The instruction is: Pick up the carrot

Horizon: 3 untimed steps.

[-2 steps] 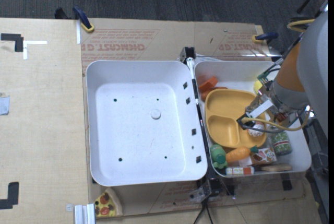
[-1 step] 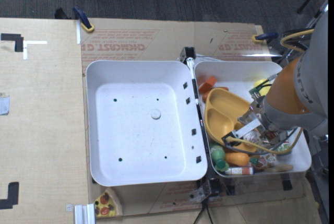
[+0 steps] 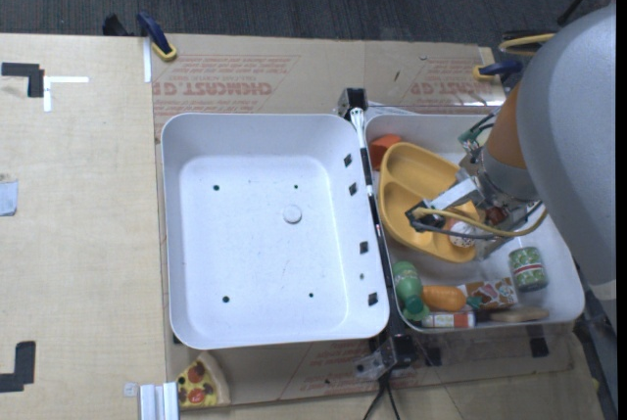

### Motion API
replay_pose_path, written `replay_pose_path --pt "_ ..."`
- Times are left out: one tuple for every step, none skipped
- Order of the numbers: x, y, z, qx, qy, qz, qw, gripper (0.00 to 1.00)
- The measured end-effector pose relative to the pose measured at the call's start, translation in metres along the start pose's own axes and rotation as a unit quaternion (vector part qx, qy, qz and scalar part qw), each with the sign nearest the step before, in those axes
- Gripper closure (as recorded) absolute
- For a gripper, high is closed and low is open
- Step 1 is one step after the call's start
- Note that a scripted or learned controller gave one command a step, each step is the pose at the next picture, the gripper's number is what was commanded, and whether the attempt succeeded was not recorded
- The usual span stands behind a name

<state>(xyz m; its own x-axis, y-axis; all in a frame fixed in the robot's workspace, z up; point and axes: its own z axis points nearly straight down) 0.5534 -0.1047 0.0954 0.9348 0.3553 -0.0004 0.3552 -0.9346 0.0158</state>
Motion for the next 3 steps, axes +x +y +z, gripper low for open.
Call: replay_pose_path --pt "-0.047 -0.024 -0.006 -0.005 0.013 0.058 0.9982 0.0" --pt "0.012 -0.083 -0.097 0.008 -0.001 0.078 0.9969 0.0" --pt "-0.064 -0.027 -0.06 0.009 -0.002 0.012 0.9999 0.0"
